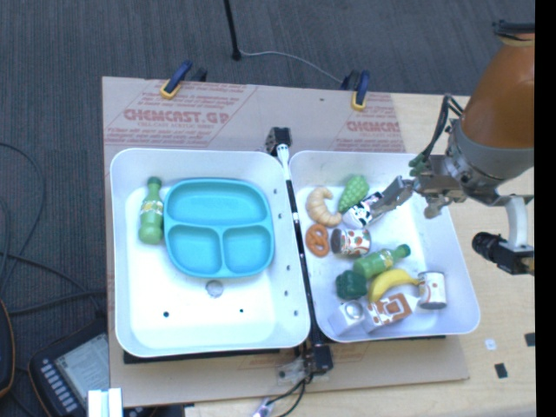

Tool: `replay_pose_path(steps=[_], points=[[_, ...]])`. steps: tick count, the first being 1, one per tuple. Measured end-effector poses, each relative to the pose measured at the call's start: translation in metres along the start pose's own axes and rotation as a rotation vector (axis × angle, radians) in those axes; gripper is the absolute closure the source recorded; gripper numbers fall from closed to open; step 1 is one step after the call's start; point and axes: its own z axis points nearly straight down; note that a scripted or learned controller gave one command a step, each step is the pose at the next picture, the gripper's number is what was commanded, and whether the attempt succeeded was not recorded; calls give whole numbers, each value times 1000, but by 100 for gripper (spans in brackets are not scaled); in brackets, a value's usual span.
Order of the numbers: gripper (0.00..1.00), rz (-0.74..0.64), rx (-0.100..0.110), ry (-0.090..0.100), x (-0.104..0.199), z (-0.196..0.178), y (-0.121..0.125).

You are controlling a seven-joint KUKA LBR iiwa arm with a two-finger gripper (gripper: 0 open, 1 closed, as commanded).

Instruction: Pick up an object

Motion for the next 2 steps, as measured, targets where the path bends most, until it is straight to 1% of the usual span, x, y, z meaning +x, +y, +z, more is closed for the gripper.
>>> replay_pose_path(steps=[1, 2], points=[[0, 2, 2, 0, -13, 157, 2], [0, 4, -23, -11, -7, 180, -25]])
